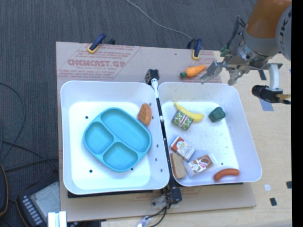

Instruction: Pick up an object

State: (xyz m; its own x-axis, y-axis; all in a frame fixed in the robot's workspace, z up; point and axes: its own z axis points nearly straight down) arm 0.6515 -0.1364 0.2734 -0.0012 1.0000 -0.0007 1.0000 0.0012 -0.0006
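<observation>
My gripper [221,75] hangs over the back rim of the right bin [246,126], its fingers spread apart with nothing between them. Just to its left an orange carrot [194,71] lies on the board outside the bins. In the right bin lie a yellow banana [189,111], a small green can [182,121], a dark green piece [217,114], a red-and-white carton [182,148], a second small carton [200,164], a brown bread slice [177,167] and a red sausage [226,174].
The left bin [66,126] holds a blue divided plate [117,138] and a brown pastry [145,113] by the shared wall. Two clamps [97,42] [196,48] grip the board's back edge. A black bracket [152,74] sits between the bins at the back.
</observation>
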